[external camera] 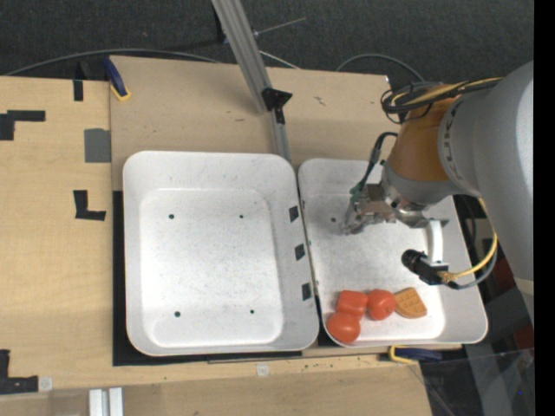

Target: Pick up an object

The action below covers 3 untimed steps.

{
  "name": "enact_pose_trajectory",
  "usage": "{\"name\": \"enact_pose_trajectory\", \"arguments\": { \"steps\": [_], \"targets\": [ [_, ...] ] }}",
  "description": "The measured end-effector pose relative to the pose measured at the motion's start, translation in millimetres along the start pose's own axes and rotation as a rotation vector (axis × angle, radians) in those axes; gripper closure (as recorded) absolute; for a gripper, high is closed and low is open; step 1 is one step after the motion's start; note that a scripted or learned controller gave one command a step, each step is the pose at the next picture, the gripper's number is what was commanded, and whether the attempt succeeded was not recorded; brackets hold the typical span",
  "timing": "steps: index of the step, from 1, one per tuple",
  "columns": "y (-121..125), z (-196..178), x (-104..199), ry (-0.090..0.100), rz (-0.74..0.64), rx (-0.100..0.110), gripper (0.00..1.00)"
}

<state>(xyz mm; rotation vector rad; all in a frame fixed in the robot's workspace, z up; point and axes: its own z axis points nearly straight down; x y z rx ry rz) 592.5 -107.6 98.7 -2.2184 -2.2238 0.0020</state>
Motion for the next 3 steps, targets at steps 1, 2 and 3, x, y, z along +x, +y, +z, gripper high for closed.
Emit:
{"name": "enact_pose_trajectory", "arguments": {
  "steps": [1, 2, 3],
  "targets": [
    [-6.0, -44.5, 1.2, 0.000, 0.001, -0.003, 1.00],
    [-9.3, -106.0, 5.7, 0.000, 0.001, -0.006, 1.00],
    [-8.7, -129.7, 6.1, 0.000, 0.001, -0.003, 1.00]
  ]
}}
